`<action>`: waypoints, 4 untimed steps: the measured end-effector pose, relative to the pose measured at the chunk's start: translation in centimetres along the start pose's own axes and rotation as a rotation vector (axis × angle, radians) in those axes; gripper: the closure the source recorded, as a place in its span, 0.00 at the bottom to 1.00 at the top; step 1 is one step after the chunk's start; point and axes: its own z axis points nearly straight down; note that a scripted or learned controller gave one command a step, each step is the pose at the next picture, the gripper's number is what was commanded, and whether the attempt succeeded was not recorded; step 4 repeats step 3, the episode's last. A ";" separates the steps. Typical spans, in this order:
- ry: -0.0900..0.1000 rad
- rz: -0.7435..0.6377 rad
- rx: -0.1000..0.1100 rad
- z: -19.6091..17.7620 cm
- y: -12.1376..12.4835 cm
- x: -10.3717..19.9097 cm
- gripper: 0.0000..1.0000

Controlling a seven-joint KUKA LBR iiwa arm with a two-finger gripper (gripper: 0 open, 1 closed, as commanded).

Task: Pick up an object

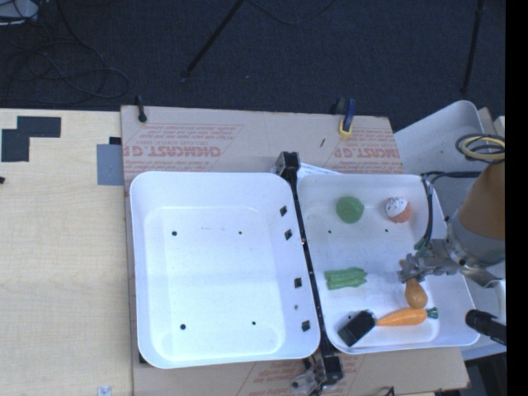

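The right bin (379,184) holds several small objects: a round green piece (350,209), a white and orange ball (398,209), a long green piece (345,278), a black block (356,327), an orange carrot (403,318) and a small orange-brown egg shape (416,294). My gripper (417,271) reaches in from the right and hangs low at the bin's right side. It sits just above the egg shape and right of the long green piece. Whether it touches the egg shape is not clear.
The left bin (157,221) lies beside the right one, with a black divider with clips (297,254) between them. Both bins rest on cardboard (206,143). The grey arm with its orange band (487,205) covers the right bin's right edge.
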 end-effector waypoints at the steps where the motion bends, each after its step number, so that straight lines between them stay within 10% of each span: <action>1: 0.002 -0.007 -0.003 -3.8 -3.3 8.1 1.00; 2: 0.001 -0.009 -0.007 -6.4 -2.5 15.9 1.00; 3: 0.001 -0.010 -0.007 -6.3 4.0 23.6 1.00; 4: 0.001 -0.010 -0.007 -6.3 4.0 23.6 1.00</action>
